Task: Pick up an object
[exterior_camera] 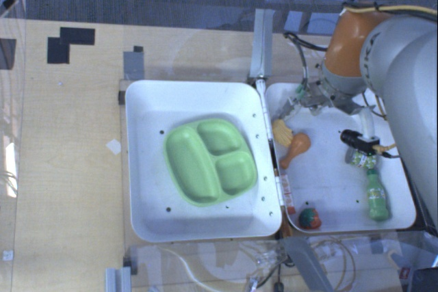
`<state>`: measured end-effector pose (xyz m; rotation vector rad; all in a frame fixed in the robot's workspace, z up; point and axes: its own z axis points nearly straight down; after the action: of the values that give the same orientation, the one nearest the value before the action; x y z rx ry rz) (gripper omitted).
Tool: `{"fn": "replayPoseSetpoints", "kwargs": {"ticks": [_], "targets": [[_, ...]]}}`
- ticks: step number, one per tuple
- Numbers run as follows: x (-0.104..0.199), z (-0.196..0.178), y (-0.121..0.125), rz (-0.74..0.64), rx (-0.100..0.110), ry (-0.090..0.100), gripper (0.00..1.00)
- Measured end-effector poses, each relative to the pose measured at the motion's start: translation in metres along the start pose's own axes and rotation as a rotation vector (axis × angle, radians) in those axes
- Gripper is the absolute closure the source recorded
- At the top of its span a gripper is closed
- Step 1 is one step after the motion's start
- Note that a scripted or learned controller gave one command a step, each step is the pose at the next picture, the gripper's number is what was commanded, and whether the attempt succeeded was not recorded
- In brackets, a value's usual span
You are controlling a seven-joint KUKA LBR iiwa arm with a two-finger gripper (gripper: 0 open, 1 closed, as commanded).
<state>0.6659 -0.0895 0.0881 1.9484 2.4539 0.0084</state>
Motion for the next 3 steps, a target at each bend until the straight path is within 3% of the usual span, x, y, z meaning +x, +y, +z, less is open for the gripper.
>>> {"fn": "replayPoseSetpoints", "kwargs": {"ticks": [1, 2, 3], "targets": [[0.025, -0.004, -0.158, -0.158, -0.002, -0.001, 0.0], [-0.011, -0.002, -0.094, -0.032, -0.005, -0.002, 0.0], [-0.01, -0.014, -0.091, -0.035, -0.01, -0.001, 1.0]]}}
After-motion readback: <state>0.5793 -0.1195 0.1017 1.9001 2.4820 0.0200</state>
